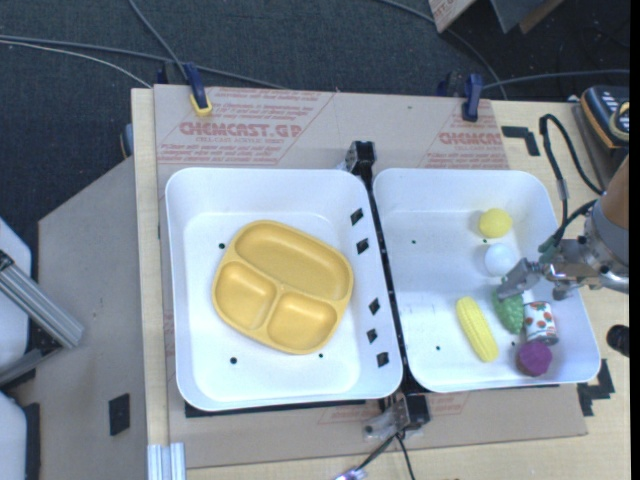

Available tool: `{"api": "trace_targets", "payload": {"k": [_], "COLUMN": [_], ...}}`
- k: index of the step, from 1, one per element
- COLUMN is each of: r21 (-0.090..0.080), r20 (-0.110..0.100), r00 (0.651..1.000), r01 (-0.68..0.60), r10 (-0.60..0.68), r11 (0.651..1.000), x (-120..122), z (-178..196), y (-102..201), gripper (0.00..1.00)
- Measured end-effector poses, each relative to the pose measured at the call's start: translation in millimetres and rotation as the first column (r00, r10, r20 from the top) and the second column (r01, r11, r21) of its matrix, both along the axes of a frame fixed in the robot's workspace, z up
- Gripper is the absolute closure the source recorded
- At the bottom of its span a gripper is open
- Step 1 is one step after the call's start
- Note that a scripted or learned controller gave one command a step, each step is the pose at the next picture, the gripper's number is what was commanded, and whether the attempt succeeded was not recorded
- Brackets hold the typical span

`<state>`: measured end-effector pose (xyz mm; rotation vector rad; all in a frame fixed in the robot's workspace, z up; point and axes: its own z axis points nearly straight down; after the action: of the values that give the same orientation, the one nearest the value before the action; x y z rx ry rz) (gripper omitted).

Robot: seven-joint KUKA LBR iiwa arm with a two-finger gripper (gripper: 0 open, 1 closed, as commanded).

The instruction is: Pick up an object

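Note:
The right bin (440, 198) holds several small objects. A yellow ball (494, 223) and a white ball (497, 259) lie near its far right side. Toward the front are a yellow corn cob (477, 328), a green leafy piece (512, 313), a white patterned can (540, 320) and a purple piece (536, 358). My gripper (525, 276) reaches in from the right and hovers just above the green piece and the can, right beside the white ball. I see nothing held in it.
A yellow divided plate (283, 286) lies in the left bin (190, 268). A black divider with clips (372, 268) runs between the bins. Clamps and cables sit at the bench's far edge.

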<state>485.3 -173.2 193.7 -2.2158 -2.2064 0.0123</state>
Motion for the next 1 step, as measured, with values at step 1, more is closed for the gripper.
{"api": "trace_targets", "payload": {"k": [1], "r21": [-0.003], "r20": [0.014], "r00": [1.000], "r01": [-0.004], "r10": [0.004], "r11": [1.000], "x": [3.4], "z": [6.9], "y": [0.5], "gripper": [0.00]}}
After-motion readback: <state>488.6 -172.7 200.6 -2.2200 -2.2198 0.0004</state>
